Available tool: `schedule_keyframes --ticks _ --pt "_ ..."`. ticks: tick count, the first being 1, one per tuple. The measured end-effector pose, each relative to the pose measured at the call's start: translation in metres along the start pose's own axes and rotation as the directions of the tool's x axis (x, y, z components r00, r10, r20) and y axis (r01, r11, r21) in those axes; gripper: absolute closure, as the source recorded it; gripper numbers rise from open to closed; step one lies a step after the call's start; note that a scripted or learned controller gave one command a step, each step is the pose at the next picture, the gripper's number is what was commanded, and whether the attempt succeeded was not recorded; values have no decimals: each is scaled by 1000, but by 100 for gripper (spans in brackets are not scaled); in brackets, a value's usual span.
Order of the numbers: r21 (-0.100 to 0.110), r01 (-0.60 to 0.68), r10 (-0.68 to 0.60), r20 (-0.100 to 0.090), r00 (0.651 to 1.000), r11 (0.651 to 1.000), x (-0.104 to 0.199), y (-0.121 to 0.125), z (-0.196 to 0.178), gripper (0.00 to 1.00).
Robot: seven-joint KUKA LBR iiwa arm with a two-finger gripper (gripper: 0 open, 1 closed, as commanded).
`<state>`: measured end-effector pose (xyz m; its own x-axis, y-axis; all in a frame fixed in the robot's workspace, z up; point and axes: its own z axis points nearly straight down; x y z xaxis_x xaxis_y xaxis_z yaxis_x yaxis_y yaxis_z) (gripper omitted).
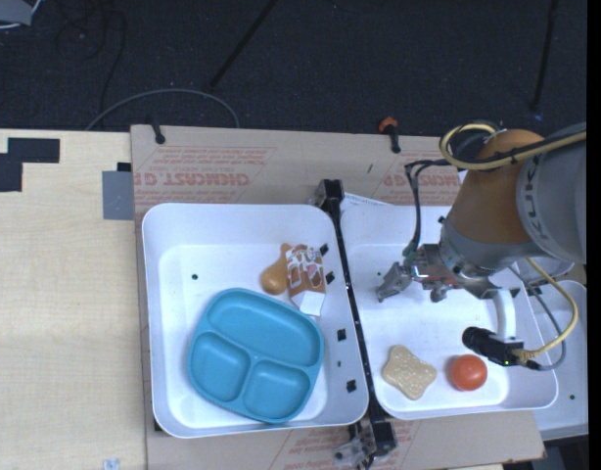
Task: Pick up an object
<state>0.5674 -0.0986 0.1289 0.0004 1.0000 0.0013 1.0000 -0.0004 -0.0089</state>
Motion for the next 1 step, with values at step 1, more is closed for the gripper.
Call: schedule_keyframes --ticks 1 --pt "-4 0 0 0 1000 1000 1 0 44 0"
